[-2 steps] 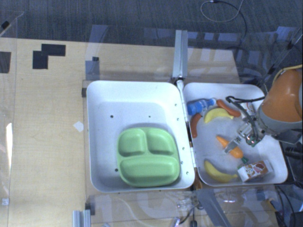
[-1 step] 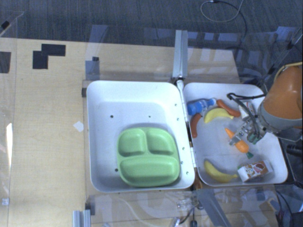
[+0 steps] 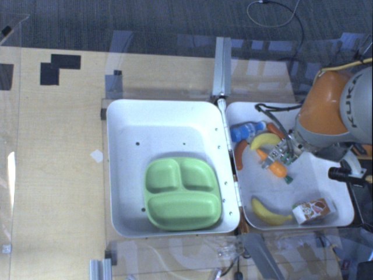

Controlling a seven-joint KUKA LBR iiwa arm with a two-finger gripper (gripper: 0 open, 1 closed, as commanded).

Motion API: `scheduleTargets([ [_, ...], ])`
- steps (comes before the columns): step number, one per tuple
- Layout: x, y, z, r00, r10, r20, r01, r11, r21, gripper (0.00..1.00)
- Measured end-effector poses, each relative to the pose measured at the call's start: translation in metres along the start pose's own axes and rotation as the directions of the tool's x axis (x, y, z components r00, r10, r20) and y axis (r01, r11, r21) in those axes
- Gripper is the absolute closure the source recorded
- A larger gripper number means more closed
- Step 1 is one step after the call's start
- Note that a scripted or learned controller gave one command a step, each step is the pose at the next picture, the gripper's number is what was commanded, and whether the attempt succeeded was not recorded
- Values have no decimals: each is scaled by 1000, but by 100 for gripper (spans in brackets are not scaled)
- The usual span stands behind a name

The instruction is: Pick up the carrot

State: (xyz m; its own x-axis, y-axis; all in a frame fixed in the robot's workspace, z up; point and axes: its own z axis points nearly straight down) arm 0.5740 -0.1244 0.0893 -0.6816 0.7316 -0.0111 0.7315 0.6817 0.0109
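The carrot [image 3: 274, 161] lies in the right bin [image 3: 326, 182]. The end effector [image 3: 284, 154] sits directly over it. Its grip state cannot be told.

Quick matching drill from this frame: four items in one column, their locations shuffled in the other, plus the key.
Items:
1. green tray
2. carrot
3. juice carton
4. blue bottle

Places:
A. right bin, far left corner
B. left bin, near side
C. right bin, near right corner
D. right bin middle, under the gripper

Pairs: 1-B, 2-D, 3-C, 4-A
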Motion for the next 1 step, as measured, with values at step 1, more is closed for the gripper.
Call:
scheduleTargets([
  [1, 78, 7, -98, 999, 33, -5, -33, 999, 5, 100],
])
